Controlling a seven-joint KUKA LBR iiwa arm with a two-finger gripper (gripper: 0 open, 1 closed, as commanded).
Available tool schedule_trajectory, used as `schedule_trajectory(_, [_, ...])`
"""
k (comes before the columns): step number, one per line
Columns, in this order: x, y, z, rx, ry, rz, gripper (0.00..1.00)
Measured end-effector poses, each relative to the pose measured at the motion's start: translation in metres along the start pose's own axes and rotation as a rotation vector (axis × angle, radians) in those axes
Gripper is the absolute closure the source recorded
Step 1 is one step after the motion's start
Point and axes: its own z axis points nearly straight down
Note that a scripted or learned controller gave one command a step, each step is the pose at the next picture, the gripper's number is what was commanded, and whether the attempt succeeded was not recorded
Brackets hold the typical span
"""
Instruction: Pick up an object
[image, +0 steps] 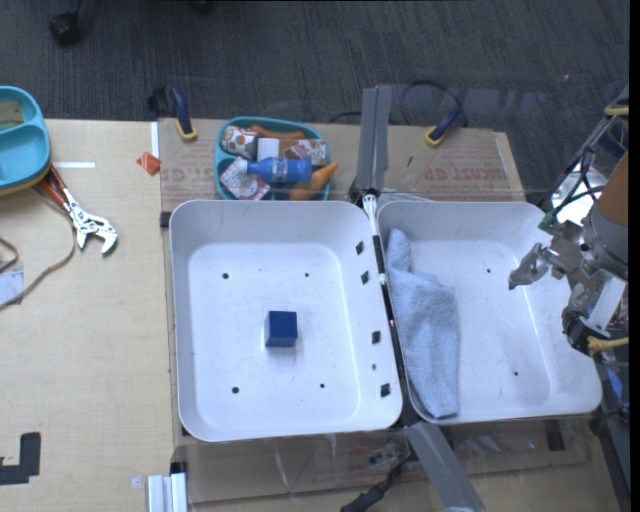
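Observation:
A small blue cube (282, 328) sits on the floor of the left bin (190, 300), a little below its middle. A grey-blue cloth (425, 325) lies crumpled along the left wall of the right bin (520, 395). My gripper (527, 270) hangs over the right side of the right bin, near its right wall, well apart from the cloth and far from the cube. I see nothing held in it. The arm's grey body comes in from the right edge.
Behind the left bin stands a teal bowl (272, 160) full of small items. A wrench (90, 232) and a teal tray (20, 135) lie on the wooden bench to the left. Clamps (180, 112) sit at the back.

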Motion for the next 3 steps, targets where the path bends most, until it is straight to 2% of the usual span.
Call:
schedule_trajectory(1, [-0.003, -0.020, -0.088, -0.002, -0.001, 0.234, 0.00])
schedule_trajectory(2, [-0.029, -0.005, -0.069, 0.001, -0.002, 0.478, 0.00])
schedule_trajectory(3, [-0.040, 0.008, -0.050, 0.001, -0.002, 0.792, 0.00])
